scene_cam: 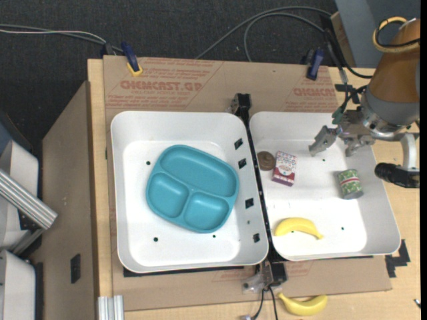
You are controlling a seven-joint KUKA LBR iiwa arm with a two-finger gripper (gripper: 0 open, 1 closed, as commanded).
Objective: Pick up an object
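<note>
pincer (337, 141) spread wide, empty, above right bin (373, 235). nearest: small can (349, 183), probably light, stiff, slick; grip across its round sides.

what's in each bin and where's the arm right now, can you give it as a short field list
left bin: holds a blue divided plate
right bin: small box, brown round thing touching the box's left side, green can lying on its side, banana near the front edge
outside the bins: second banana on the bench front edge
arm: reaches in from the right, gripper above the back part of the right bin
held: nothing seen between the jaws
</note>
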